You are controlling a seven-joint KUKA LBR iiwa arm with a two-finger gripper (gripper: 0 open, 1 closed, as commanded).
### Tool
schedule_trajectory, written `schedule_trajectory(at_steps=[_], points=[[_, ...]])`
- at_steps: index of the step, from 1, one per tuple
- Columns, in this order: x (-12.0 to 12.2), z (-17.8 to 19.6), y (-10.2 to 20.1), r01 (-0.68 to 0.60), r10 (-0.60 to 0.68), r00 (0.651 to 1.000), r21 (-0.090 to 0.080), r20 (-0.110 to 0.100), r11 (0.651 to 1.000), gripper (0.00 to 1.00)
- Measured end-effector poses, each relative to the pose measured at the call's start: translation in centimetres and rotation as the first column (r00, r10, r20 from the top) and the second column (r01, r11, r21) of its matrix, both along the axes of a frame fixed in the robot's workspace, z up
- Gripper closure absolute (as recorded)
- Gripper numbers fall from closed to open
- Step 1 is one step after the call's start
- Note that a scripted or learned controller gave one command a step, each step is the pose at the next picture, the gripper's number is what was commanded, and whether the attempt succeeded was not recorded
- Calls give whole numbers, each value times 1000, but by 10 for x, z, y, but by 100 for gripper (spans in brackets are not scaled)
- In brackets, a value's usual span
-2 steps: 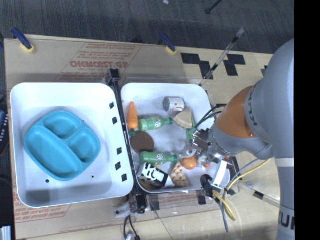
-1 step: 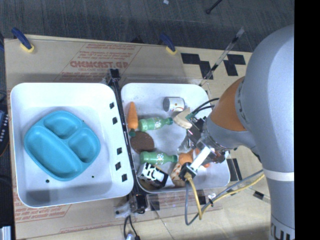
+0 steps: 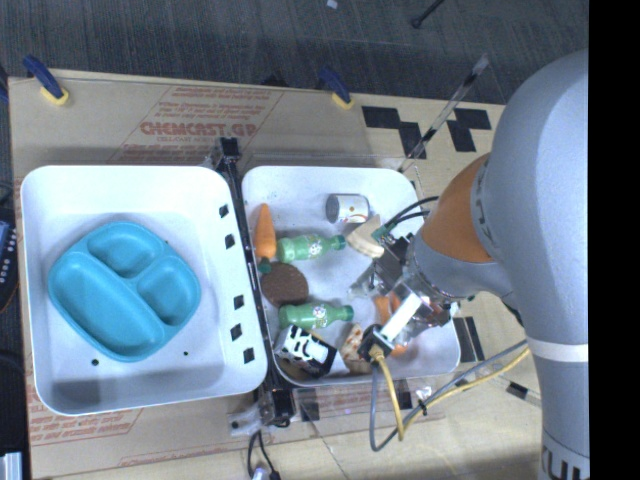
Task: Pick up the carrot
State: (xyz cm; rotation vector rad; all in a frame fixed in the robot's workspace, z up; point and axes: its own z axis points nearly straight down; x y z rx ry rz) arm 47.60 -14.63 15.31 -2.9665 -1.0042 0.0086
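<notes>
A blue divided plate [image 3: 122, 288] lies in the left white bin [image 3: 60, 193]. The right bin [image 3: 300, 180] holds two green bottles [image 3: 308, 248] [image 3: 315, 315], a brown disc [image 3: 285, 285], a silver can [image 3: 347, 208] and a black-and-white item [image 3: 304, 349].

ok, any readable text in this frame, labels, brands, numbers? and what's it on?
"CHEMCAST GP": red print on the brown cardboard sheet under the two white bins.
Smaller red lines above and below that: too blurred to read.
Labels on the two green plastic bottles: too small to read.
Black-and-white printed packet at the right bin's near edge: markings illegible.
Small silver can: no legible text.
</notes>
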Motion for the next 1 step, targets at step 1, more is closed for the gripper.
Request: schedule_trajectory(at_steps=[1], points=[[87, -27, -50, 239, -239, 971, -4, -2, 971, 0]])
